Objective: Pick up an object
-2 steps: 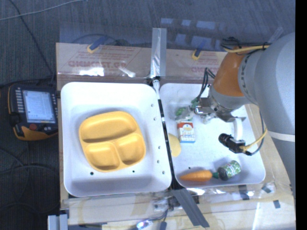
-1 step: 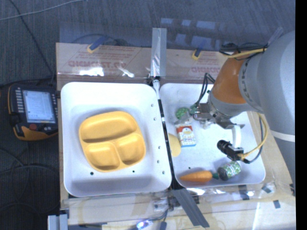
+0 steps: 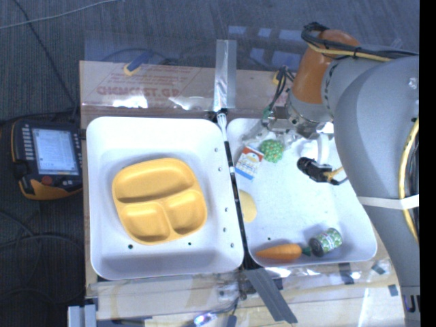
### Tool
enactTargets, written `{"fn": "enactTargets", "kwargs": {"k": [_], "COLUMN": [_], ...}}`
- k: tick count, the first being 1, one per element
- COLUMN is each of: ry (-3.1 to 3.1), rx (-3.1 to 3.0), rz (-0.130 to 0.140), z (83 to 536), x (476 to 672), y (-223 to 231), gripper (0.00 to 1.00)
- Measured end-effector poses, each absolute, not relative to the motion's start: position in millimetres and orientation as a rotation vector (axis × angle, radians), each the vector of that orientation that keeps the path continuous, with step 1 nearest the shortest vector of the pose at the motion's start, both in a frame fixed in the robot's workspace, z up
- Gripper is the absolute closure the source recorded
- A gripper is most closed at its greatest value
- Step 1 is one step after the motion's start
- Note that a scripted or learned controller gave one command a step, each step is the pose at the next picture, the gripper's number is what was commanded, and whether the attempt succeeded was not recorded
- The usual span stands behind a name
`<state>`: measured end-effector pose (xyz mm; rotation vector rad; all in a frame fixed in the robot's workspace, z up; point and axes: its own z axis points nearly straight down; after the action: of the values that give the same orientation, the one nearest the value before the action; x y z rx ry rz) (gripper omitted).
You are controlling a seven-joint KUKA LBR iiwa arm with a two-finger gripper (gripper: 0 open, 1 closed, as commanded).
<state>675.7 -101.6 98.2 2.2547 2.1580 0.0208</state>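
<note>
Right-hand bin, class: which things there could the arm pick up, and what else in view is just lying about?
Pickable:
green ball
small carton
carrot
green can
yellow disc

Lying about:
yellow divided tray
handheld pendant

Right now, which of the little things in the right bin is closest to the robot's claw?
The green ball, just under the gripper at the bin's far end. The carrot and can lie at the near edge.

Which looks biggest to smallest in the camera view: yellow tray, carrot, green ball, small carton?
1. yellow tray, by far the largest.
2. carrot.
3. small carton, close to the carrot in size, so this order is unsure.
4. green ball, smallest, near the gripper.
</note>
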Motion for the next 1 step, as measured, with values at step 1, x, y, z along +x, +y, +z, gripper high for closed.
{"fn": "enactTargets", "kwargs": {"k": [1], "ry": [2.209], "rx": [2.219], "rz": [0.0], "z": [88.5], "x": [670.5], "y": [-142.4], "gripper": [0.0]}}
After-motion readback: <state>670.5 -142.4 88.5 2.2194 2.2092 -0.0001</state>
